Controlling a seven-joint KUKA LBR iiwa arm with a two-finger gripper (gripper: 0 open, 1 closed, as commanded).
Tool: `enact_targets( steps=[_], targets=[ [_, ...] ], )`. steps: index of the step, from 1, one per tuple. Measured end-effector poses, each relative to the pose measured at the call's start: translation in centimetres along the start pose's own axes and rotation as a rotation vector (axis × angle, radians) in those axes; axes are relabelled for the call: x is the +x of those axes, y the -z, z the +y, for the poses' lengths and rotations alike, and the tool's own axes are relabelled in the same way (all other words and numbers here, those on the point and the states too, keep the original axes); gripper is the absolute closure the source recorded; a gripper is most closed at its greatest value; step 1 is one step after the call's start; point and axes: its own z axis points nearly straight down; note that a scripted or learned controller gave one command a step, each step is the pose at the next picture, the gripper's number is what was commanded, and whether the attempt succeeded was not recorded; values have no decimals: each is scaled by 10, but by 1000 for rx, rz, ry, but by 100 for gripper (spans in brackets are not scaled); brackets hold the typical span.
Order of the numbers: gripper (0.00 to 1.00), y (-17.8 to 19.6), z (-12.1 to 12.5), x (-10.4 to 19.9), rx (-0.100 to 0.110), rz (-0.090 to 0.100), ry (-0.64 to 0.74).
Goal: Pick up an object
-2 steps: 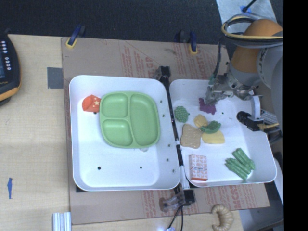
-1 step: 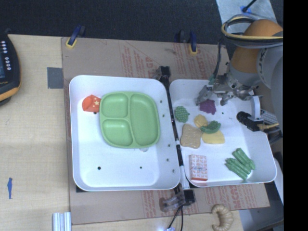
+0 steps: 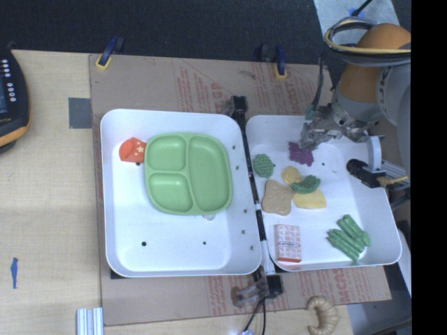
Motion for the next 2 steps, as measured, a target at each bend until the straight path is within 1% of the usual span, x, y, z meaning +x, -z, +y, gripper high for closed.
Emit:
enact_targets(
  steps=[1,2],
  targets=[
    [0,0,0,0,1,0,0],
    [0,-24,-1,3,1,2,-1]
  ],
)
